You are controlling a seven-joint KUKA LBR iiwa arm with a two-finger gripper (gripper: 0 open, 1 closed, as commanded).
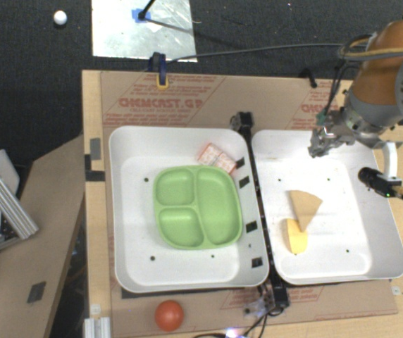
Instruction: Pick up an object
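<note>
Objects for picking are seen in both bins: a tan wedge [305, 204] and a yellow piece [295, 236] lie touching near the middle of the right bin [377, 259], and a green tray [196, 206] with 3 compartments sits in the left bin [127, 259], with a small pink-and-white packet [216, 156] just beyond its far edge. The gripper [319, 145] is seen over the far part of the right bin, well apart from the wedge; nothing is seen held, and whether it is wide or narrow cannot be told from this view. The step in hand is judged to be the approach. It would be done well if the gripper were brought over the wedge or the yellow piece, centred on 1 item alone, and lowered until the item is straddled before closing; since the 2 pieces touch, a grasp at their junction is best avoided, or both may be nudged aside. The wedge's narrow end, pointing away from the yellow piece, is judged the cleaner place to close on. As for writing, "CHEMCAST GP" is read in red on the brown board [187, 90] beneath the bins, repeated in part at the far right; the packet's print is too small to be read.
</note>
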